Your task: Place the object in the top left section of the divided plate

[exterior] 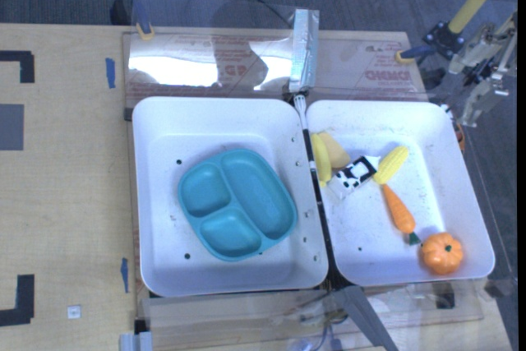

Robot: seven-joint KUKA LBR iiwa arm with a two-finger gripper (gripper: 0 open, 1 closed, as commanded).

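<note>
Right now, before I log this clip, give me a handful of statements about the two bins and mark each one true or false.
1. The blue divided plate lies in the left bin. True.
2. The carrot already sits in one of the plate's sections. False: it lies in the right bin, and all three sections hold nothing.
3. The orange pumpkin sits near the right bin's front right corner. True.
4. The corn cob lies on the bench outside both bins. False: it is inside the right bin, beside a black and white toy.
5. A yellow piece lies against the right bin's left wall. True.
</note>
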